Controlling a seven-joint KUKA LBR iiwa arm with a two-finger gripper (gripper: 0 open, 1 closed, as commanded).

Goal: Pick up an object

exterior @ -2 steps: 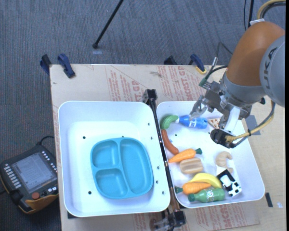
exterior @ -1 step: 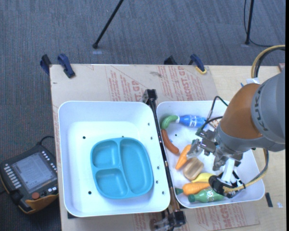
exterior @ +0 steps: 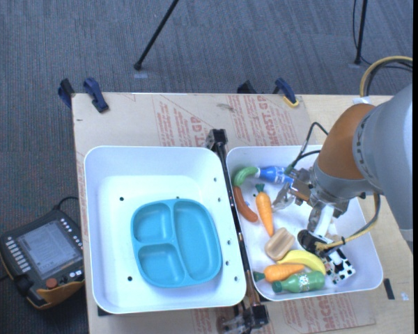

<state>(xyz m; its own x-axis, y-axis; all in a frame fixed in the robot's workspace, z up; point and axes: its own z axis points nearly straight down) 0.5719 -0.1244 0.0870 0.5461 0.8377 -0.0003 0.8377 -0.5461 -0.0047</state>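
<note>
My gripper (exterior: pixel 284 192) hangs low over the right bin (exterior: pixel 373 255), just right of an orange carrot (exterior: pixel 265 213) and below a blue bottle (exterior: pixel 271 174). Nothing is seen held in it. Around it lie a green vegetable (exterior: pixel 244 175), a reddish sausage (exterior: pixel 245 206), a tan bread piece (exterior: pixel 280 243), a banana (exterior: pixel 303 259), a second carrot (exterior: pixel 281 273), a green bottle (exterior: pixel 300 282) and a black-and-white cow toy (exterior: pixel 340 267). The grey arm with its orange band (exterior: pixel 343 145) covers the bin's right part.
The left bin (exterior: pixel 111 179) holds a blue divided plate (exterior: pixel 175 242). A divider rail (exterior: pixel 231 207) runs between the bins. Clamps (exterior: pixel 94 92) grip the bench's far edge. A teach pendant (exterior: pixel 42 252) lies on the floor at left.
</note>
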